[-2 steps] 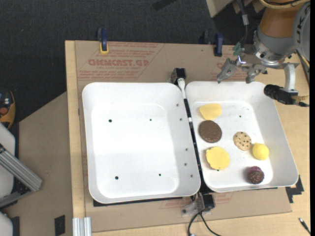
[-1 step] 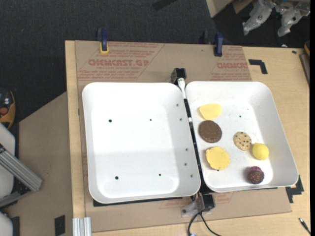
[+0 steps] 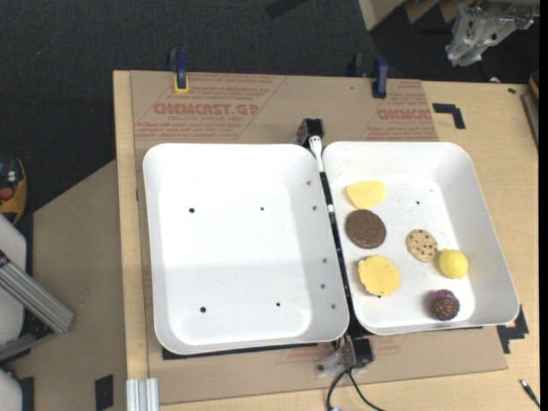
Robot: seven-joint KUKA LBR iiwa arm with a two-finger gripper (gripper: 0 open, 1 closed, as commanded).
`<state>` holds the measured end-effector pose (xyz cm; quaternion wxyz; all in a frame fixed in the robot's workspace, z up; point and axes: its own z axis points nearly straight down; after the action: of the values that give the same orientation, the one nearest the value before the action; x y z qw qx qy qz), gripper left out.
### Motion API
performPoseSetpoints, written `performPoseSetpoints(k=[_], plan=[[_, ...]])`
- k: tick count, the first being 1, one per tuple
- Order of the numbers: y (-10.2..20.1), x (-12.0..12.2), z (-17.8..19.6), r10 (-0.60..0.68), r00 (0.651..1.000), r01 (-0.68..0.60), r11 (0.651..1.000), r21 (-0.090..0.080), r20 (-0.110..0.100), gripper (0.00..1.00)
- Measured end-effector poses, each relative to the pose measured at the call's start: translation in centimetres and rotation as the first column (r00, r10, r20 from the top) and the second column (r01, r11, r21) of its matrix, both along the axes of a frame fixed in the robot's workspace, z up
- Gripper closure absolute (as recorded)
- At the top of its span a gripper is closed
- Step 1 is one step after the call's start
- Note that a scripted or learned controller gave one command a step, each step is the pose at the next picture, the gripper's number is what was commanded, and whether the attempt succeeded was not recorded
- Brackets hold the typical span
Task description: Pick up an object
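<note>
The right white bin holds several toy food pieces. A pale yellow chip lies near its left wall, with a round brown cookie just below it. Lower down rests a flat yellow piece. To the right are a chocolate-chip cookie, a yellow lemon and a dark red berry. My gripper hangs high at the top right, beyond the bench's far edge and well away from every piece.
The left white bin lies beside the right one, the two meeting at a black hinge strip. Both sit on a brown board held by blue clamps. A cable runs off the front.
</note>
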<state>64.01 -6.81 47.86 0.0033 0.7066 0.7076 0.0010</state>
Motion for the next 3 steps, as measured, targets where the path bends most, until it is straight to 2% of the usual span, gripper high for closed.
performPoseSetpoints(k=[1, 2, 3], plan=[[4.2, -0.7, -19.2, 0.002, 1.0, -0.002, 1.0, 0.005, -0.023, 1.0], [12.1, -0.6, -7.7, 0.008, 1.0, -0.008, 1.0, 0.005, 0.009, 1.0], [17.7, -2.5, -19.8, 0.005, 1.0, -0.005, 1.0, 0.004, -0.018, 1.0]])
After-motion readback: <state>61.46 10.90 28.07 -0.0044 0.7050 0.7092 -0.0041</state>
